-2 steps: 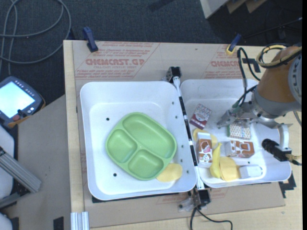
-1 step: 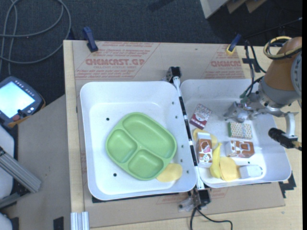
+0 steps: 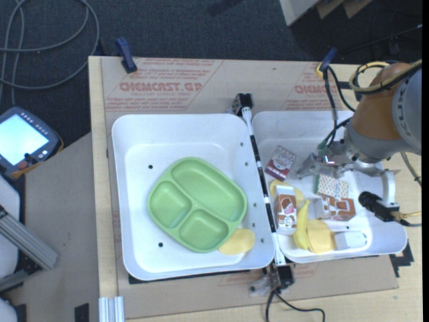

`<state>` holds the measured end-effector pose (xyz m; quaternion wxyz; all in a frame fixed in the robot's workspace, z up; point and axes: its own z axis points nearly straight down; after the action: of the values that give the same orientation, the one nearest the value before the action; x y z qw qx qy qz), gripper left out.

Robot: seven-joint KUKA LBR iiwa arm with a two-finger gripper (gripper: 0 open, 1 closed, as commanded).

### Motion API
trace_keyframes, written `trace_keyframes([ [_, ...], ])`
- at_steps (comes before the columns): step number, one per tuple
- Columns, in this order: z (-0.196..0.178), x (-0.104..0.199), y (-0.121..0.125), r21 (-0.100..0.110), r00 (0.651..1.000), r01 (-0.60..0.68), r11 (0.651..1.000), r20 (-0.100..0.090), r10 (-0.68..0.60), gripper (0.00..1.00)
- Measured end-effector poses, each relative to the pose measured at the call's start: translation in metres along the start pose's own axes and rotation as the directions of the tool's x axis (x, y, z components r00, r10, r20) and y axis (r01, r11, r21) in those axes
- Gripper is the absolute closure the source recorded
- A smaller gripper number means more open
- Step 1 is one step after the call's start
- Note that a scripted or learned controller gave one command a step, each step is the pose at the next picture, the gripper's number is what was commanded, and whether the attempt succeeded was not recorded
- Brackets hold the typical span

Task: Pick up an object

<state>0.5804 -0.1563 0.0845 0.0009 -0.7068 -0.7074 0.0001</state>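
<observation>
Grey arm [image 3: 410,113], orange band, black cables

Bench [image 3: 174,79]: brown board top w/ red print, blue clamps at back-left corner [image 3: 125,54] & back-right [image 3: 326,59]. Two shallow white bins sit directly on it, side by side & touching at a black-clipped seam: left bin [image 3: 127,200], right bin [image 3: 295,123]. Front edge: black clip w/ cable [image 3: 278,280] hangs just below the seam.
</observation>
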Motion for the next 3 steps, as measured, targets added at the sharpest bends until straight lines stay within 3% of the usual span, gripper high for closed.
trace_keyframes([
  [1,-0.067,-0.041,-0.031,-0.004,1.0,-0.002,1.0,0.003,0.002,0.0],
  [2,0.0,0.013,0.024,-0.003,1.0,0.0,1.0,0.001,0.0,0.0],
  [3,0.0,-0.032,-0.072,-0.003,1.0,-0.003,1.0,0.003,0.003,0.0],
])
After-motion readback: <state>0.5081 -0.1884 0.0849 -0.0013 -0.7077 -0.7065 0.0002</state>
